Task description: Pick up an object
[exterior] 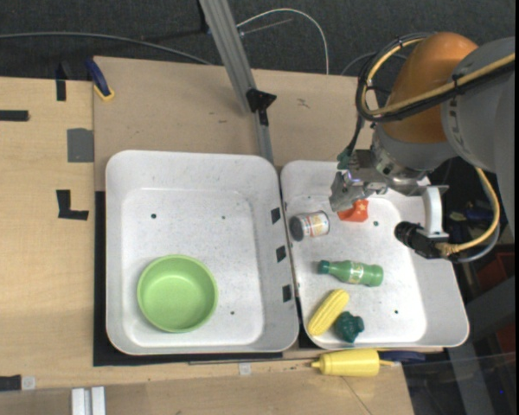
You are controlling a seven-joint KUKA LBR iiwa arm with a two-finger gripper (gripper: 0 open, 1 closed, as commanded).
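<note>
Camera view, looking down: two white bins sit side by side, and the right bin (432, 318) is the landmark for all else. To its left, touching along the shared rim, the left bin (190, 180) holds one green bowl (177, 293) in its near-left corner, with bare floor over the rest. The arm (432, 85), grey with an orange dome, hangs over the right bin's far right part. Its gripper (346, 199) is low over the bin's far left area; whether it is wide or narrow cannot be told. Just beside it lies one small red thing (356, 212), partly hidden, on the bin floor. Nearer the bin's left rim lies one can (310, 225) on its side. Toward the bin's middle lies one green bottle (353, 272), flat. In the near part lie one corn cob (327, 310) and, touching it, one dark green lump (349, 327). Open floor remains along the bin's right side. Outside the near rim, one yellow bottle (350, 363) lies on the bench.
</note>
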